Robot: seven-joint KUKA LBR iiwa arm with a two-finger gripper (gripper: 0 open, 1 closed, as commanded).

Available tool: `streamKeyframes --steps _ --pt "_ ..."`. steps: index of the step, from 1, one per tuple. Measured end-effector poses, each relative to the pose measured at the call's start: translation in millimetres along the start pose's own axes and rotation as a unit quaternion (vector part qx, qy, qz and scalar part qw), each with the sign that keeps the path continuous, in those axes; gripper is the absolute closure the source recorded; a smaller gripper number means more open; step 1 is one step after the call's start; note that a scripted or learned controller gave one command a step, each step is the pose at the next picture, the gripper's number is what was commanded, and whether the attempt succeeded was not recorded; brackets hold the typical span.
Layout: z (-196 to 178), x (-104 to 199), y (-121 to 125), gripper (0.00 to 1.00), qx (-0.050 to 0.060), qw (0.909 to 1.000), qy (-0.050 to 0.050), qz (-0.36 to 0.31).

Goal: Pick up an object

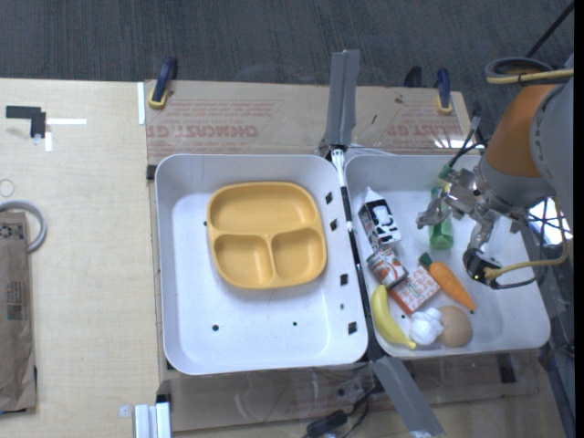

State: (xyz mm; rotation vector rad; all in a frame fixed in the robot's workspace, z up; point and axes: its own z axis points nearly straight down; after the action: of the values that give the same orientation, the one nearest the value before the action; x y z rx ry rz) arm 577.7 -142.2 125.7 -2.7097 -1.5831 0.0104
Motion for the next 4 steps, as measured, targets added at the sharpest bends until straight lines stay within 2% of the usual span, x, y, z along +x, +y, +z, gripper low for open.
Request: streamKeyframes --steps 1,2,3,4 --pt "37.0 -44.1 -46.6 0.0 0.0 0.9957 0.001 -0.093" --pt "30.5 -44.8 -46.7 1.0 0.002 0.9958 0.0 -0.092" --pt "-75.4 -37.4 -81.7 1.0 -0.001 0.9848 0.001 -0.174" --pt "-70.0 -44.0 -27.7 1.0 -0.002 0.9445 0.0 -0.329"
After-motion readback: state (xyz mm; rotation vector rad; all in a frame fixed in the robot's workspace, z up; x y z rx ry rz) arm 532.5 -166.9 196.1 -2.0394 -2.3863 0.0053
